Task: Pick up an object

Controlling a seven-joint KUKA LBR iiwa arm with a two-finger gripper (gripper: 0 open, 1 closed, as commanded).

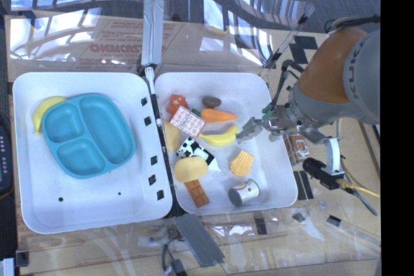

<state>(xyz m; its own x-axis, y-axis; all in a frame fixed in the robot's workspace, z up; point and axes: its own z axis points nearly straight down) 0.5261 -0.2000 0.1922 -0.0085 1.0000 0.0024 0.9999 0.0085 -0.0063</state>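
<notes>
The camera view looks down on two white bins side by side. The left bin (29, 200) holds a blue divided plate (87, 134) with a yellow banana-shaped toy (44, 108) poking out from under its far-left edge. The right bin (275, 161) is crowded with small play food: a carrot (218, 116), a banana (221, 136), a dark pebble-like lump (211, 101), a red-and-white box (186, 119), a black-and-white patterned piece (193, 149), a pale round piece (189, 168), a brown waffle-like bar (197, 193), a yellow wedge (241, 163) and a small tin can (244, 192) lying on its side.

The arm (343, 77) reaches in from the right, and its gripper (249, 131) hangs over the right part of the right bin, just beside the right end of the banana and a little beyond the yellow wedge. It is seen at a slant and blurred, so I cannot tell how wide it stands, and I see nothing held in it.

Any object will do, so I'd judge the banana or the wedge the sensible targets, being nearest. The banana touches the carrot, so coming down across its free right end should avoid pinching both. The wedge lies apart from its neighbours and looks the easier grip. The can would likely roll.
</notes>
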